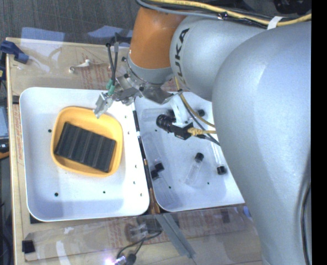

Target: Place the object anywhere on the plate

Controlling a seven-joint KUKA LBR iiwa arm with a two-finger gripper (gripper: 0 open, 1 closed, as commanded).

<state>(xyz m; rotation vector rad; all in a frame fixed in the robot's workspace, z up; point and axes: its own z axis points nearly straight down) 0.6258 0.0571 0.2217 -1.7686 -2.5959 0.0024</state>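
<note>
We judge the ribbed block (86,146), lying on the plate (61,127), stiff and light; the gripper (102,106) hovers at one o'clock, jaws unreadable.

The arm's grey bulk (262,120) runs off the right edge, hiding the right bin's (174,200) far side behind the claw (103,105). Small dark items (156,170) below the claw are too small to identify.
</note>
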